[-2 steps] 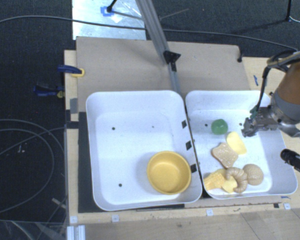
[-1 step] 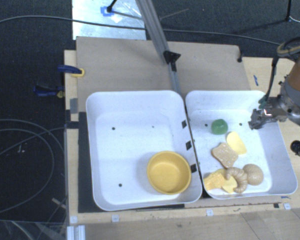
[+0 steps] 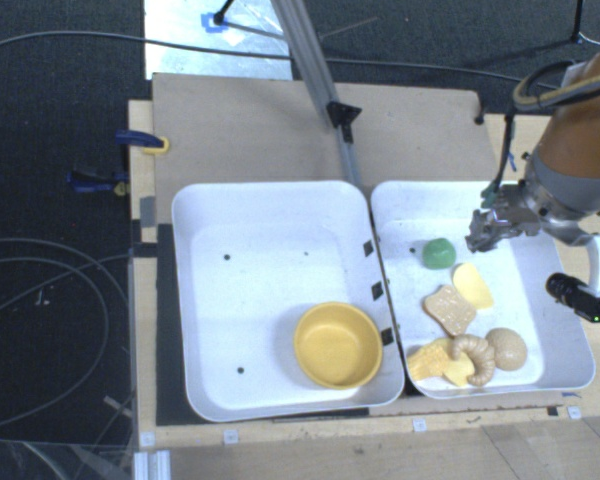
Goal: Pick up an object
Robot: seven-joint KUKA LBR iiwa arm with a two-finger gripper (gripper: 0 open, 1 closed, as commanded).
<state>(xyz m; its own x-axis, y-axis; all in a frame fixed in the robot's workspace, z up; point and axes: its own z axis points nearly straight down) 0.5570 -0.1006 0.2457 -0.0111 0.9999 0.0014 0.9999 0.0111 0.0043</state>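
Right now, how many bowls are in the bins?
1: a yellow bowl sits at the near right corner of the left bin. Nothing suggests another is hidden.

Flat tan board desk (image 3: 260, 128) carries 2 shallow white plastic bins side by side, touching: left bin (image 3: 210, 218) & right bin (image 3: 405, 200).

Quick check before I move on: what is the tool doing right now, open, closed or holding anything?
Tool: cannot be told; it hangs over the right bin, just right of the green piece, with nothing seen in it.
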